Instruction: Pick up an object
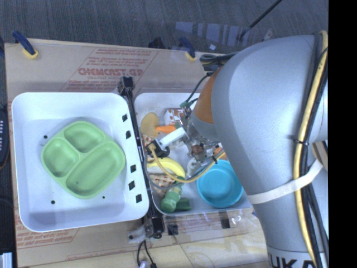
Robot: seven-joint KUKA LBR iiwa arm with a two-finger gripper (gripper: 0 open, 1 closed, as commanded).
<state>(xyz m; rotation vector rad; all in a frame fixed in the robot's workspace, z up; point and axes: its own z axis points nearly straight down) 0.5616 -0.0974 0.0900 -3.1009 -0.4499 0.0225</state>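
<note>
Several crowded objects raise the risk of a missed or double grasp

One grey robot arm [268, 127] reaches in from the right and hangs low over the right-hand white bin [146, 102], hiding much of it. Its end effector [196, 149] sits among cables and fittings above the clutter; whether it is spread or closed cannot be told, and nothing is visibly held.

No single target is named, so any item in this bin could serve. Just left of the end effector lies a yellow banana-like toy [167, 167], touching a waffle-patterned piece [160, 180]. Below and to the left rests a green bottle-shaped toy [173, 200]. Just below and to the right sits a blue bowl [220, 186]. Above and to the left are an orange piece [164, 129] and a tan round piece [148, 123].

Likely trouble: the items touch, so a descent may nudge neighbours, pinch two at once, or slip off the banana's curve. The bowl's rim may block a finger. Well away to the left, the other bin [25, 166] holds a green divided plate [83, 159].
</note>
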